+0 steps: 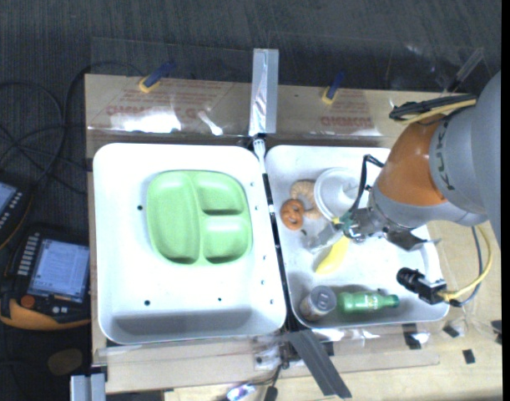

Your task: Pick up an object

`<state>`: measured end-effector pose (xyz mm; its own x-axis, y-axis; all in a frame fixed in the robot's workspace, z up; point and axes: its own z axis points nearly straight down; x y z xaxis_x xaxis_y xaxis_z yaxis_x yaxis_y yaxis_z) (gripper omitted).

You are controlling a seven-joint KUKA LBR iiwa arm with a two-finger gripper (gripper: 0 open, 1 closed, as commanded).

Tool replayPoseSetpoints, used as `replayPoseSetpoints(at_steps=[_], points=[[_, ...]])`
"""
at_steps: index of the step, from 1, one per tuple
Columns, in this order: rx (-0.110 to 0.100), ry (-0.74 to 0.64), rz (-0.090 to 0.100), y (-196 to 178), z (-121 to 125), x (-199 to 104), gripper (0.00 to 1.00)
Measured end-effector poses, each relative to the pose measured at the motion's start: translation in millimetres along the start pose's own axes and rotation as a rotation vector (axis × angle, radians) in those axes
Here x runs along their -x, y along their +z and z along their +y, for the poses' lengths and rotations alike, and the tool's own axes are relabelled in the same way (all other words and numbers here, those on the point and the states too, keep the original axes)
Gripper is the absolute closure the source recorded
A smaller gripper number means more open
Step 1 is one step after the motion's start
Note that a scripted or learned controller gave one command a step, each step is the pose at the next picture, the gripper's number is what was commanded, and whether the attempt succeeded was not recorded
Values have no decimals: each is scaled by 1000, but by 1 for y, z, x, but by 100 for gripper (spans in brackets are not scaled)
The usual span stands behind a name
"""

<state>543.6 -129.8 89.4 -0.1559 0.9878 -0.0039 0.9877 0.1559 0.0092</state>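
My gripper (348, 226) reaches down into the right bin (356, 159), just above a yellow banana-shaped object (330, 257). Close to it lie a white cup or lid (333, 190), a small orange ball (291, 214), a tan round object (303, 189) and a clear piece of plastic (315, 234). A green bottle (365, 301) and a grey can (322, 300) lie along the bin's front edge. The arm's orange band and grey wrist cover the right part of the bin.
The left bin (121, 257) holds a green divided plate (199, 215). A vertical metal divider (264, 90) stands behind the seam between the bins. Black cable and connector (417, 281) hang near the right bin's front corner. Tablets lie on the floor at far left.
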Motion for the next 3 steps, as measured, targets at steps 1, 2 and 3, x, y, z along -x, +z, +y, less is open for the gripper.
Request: replayPoseSetpoints(at_steps=[1,2,3], points=[[1,0,1,-10,1,0,100],[-11,18,2,-114,44,-79,100],[-13,-125,2,-93,66,-134,100]])
